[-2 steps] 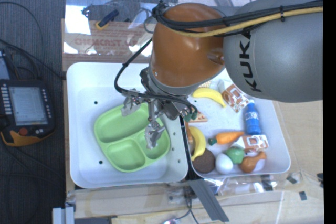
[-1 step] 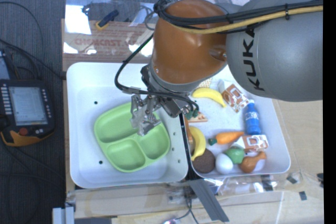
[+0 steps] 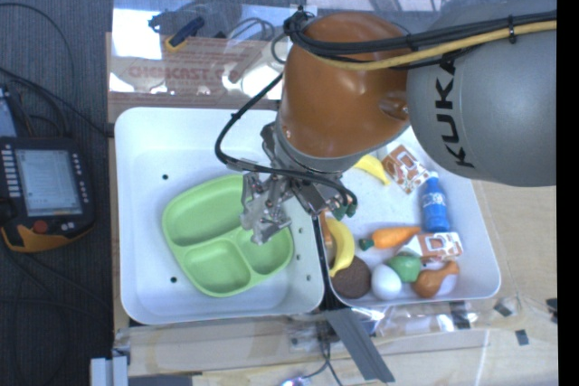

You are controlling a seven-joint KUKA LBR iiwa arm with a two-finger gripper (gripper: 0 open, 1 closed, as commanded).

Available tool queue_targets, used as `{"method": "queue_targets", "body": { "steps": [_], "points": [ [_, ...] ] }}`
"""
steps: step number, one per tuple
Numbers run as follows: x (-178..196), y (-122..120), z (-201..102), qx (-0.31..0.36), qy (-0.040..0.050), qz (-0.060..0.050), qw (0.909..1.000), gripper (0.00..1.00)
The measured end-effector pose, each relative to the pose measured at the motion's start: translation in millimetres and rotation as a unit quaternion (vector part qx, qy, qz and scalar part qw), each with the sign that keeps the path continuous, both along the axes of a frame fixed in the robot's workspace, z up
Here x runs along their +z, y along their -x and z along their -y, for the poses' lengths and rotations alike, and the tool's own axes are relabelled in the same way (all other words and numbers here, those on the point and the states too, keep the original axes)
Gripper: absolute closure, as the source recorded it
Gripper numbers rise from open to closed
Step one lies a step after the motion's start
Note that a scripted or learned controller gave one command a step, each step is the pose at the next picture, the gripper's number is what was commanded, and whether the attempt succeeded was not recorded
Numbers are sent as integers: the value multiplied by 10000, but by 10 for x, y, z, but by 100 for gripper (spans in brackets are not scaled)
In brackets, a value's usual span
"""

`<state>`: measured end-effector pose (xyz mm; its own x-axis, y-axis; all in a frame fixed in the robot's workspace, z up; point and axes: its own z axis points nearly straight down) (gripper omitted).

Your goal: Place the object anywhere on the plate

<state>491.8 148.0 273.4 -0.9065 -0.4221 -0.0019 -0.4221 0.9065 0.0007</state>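
Green plate (image 3: 204,240) long axis diagonal; tool (image 3: 262,221) above.

Green three-compartment plastic plate (image 3: 213,249) lies in left shallow white bin (image 3: 145,185). End effector (image 3: 262,217) sits over plate's right edge. Right shallow white bin (image 3: 484,262) holds yellow banana (image 3: 341,246) at its left wall, brown ball (image 3: 353,278) before it, orange carrot (image 3: 395,238) and blue bottle (image 3: 435,205) further right.

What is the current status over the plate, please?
Gripper low over green plate, right side; grip unclear. No object seen on plate. Toy food sits in right bin. Nothing blocking.
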Motion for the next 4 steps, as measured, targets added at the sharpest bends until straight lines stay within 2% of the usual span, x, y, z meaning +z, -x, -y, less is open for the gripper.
{"method": "queue_targets", "body": {
  "steps": [1,2,3,4],
  "points": [
    [729,-926,-80,684,-2,30,9977,100],
    [172,-210,-77,2171,3,-9,9762,100],
    [-154,26,205,3822,1,-11,9241,100],
    [524,69,464,5721,-1,21,8202,100]
  ]
}}
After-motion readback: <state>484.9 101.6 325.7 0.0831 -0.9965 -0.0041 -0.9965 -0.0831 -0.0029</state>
